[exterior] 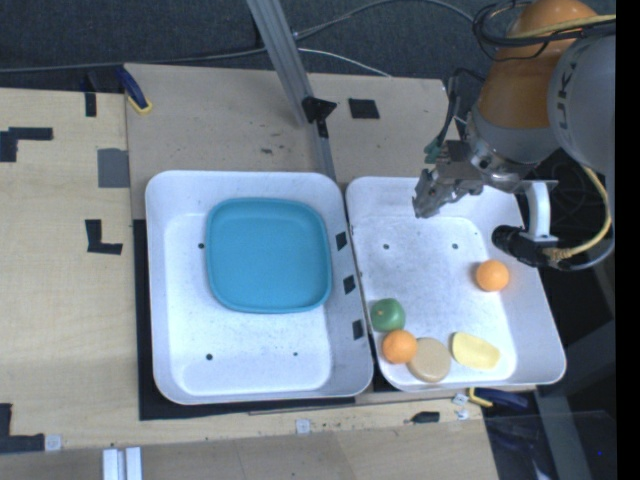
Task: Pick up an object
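My gripper (428,204) hangs over the back part of the right bin (440,258), with nothing visible between its fingers. In that bin an orange ball (491,275) lies near the right wall. Along the front lie a green ball (388,314), a second orange ball (399,346), a tan round piece (430,359) and a yellow piece (475,351). All of them are well in front of the gripper, apart from it.
The left bin (170,268) holds a blue square plate (268,254). A grey metal pole (290,63) slants down to the gap between the bins. Cables and the arm's body crowd the right edge behind the right bin.
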`<state>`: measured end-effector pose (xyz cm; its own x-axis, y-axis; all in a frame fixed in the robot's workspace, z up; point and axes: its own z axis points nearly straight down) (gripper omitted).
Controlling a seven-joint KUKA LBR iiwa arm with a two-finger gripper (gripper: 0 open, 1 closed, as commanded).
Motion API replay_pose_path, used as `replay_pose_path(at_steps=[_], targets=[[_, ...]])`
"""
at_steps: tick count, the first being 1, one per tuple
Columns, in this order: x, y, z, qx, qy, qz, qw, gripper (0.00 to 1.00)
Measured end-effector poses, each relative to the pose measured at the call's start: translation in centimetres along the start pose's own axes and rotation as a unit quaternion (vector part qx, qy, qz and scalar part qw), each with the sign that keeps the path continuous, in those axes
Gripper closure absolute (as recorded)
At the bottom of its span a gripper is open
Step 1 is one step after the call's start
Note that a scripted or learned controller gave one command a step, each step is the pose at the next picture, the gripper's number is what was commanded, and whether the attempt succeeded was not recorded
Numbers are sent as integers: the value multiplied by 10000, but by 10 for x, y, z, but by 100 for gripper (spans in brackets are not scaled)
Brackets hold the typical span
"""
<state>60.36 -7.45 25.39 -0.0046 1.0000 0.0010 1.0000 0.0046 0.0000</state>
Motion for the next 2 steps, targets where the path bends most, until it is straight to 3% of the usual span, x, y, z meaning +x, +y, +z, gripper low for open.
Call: replay_pose_path(at_steps=[1, 2], targets=[[54, 5, -3, 1, 1, -1, 10000, 100], [105, 13, 17, 11, -2, 3, 10000, 100]])
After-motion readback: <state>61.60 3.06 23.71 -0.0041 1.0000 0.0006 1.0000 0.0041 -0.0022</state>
